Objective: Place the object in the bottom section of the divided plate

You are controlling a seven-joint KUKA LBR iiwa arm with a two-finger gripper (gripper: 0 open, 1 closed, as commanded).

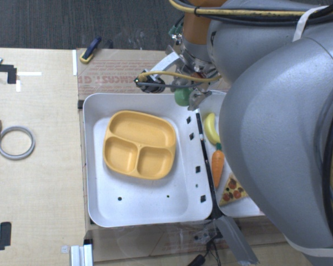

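The gripper hangs just above the top right corner of the left bin, with a green object directly beneath it. Whether the pincer is spread or pinching that object cannot be told; wrist hardware hides it. The yellow divided plate sits inside the left bin, below and left of the gripper, all compartments bare. Judgement: carrying is the step in hand. Travel should clear the bin wall, then descend over a bottom compartment, avoiding the plate's ridges. A banana and carrot lie right of the bin.
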